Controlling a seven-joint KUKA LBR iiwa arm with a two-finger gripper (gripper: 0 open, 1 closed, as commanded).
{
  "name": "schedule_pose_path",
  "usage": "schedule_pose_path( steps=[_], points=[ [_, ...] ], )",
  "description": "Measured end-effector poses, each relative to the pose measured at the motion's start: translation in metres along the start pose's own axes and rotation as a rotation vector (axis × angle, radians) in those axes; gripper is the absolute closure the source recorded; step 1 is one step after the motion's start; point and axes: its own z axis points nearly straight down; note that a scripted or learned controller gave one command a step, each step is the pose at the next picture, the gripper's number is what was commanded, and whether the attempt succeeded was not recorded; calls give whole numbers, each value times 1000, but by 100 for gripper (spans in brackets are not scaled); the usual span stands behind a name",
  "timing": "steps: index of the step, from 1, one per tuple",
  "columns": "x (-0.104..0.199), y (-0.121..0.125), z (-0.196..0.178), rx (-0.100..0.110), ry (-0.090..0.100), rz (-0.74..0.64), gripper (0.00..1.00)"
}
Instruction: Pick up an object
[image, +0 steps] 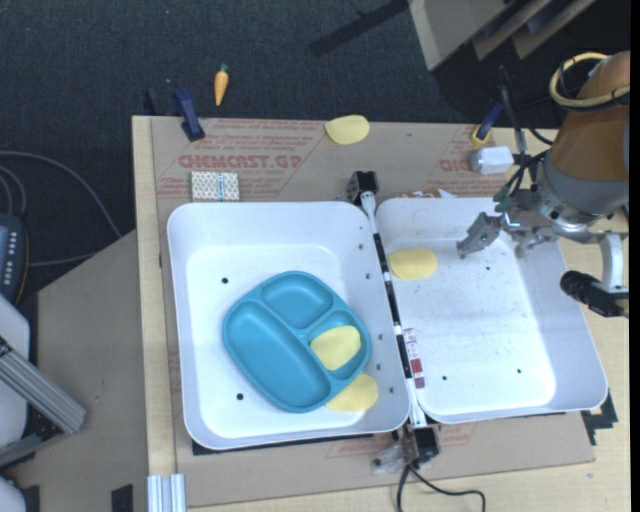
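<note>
**Gripper over right bin, nothing held**

We see the gripper (497, 228) spread apart, grasping nothing, hovering at the right bin (560, 390) back edge. Nearest target, we judge — the yellow piece (413, 264) lying near the bin's left wall, well apart from the gripper.

The right shallow white bin (560, 385) has a bare floor across its near and middle parts; one flat yellow oval piece (413, 264) lies by its far left corner. In the left white bin (190, 300), a blue divided plastic tray (275, 345) crowds the near right part.
</note>
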Motion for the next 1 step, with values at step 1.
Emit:
schedule_pose_path(
  steps=[1],
  points=[
    [38, 15, 112, 0, 0, -1, 0]
  ],
)
